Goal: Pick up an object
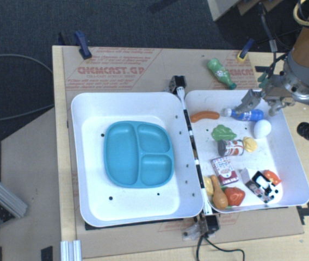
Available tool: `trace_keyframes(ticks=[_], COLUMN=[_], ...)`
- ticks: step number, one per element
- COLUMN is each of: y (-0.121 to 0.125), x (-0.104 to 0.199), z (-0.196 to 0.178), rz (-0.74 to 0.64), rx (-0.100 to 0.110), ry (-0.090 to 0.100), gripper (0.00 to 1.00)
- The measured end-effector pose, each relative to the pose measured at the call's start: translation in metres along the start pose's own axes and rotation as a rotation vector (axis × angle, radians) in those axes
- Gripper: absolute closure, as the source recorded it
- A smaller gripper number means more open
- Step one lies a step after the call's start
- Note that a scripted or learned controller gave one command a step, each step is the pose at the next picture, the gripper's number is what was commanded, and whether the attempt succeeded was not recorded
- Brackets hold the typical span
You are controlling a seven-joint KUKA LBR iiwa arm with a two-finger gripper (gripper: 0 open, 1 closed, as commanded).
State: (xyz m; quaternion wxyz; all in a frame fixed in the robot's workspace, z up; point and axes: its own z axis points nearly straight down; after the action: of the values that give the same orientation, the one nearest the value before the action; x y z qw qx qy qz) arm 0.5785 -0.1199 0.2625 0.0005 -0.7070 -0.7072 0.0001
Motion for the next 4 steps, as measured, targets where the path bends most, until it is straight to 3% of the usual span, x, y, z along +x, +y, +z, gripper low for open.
trace_keyframes(ticks=[1,2,3,4], y=[0.017,0.004,0.004,0.004], x=[0.006,0.006,0.006,0.006], z=[0.166,0.178,0.168,0.168], rz=[0.001,0.000,0.002,0.001], rx=[0.002,0.002,-0.001,-0.001], ry=[0.000,0.000,0.000,0.000], gripper=[0.00,0.00,1.00,0.00])
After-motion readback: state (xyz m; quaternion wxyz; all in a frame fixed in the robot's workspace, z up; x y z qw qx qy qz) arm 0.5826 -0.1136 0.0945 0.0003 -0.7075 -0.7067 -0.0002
